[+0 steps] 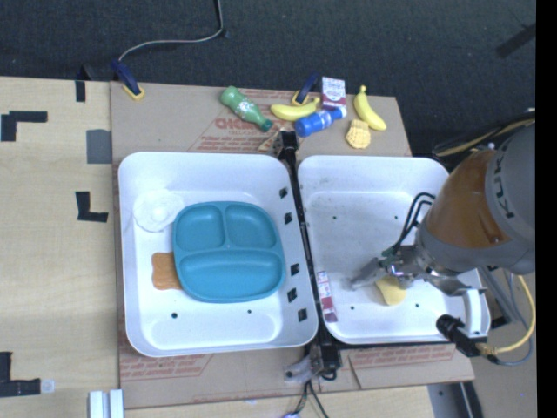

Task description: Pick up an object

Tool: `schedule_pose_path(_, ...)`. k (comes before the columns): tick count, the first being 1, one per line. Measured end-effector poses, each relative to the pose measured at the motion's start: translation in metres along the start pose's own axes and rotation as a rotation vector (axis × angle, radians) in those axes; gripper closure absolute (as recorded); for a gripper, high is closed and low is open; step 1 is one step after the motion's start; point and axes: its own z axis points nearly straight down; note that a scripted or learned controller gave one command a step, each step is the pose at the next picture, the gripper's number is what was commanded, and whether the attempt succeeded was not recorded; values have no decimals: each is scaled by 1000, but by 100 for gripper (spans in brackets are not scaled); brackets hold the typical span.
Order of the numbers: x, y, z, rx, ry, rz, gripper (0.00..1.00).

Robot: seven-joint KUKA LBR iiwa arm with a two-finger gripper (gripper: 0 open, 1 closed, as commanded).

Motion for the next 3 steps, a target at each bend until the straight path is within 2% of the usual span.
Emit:
schedule_pose_path(1, 1, 1, -9, 0, 1, 0, 100)
schedule_pose_path(2, -46, 24, -107, -2, -1, -1, 100)
schedule_pose_path(3, -45, 23, -106, 1, 0, 0, 0)
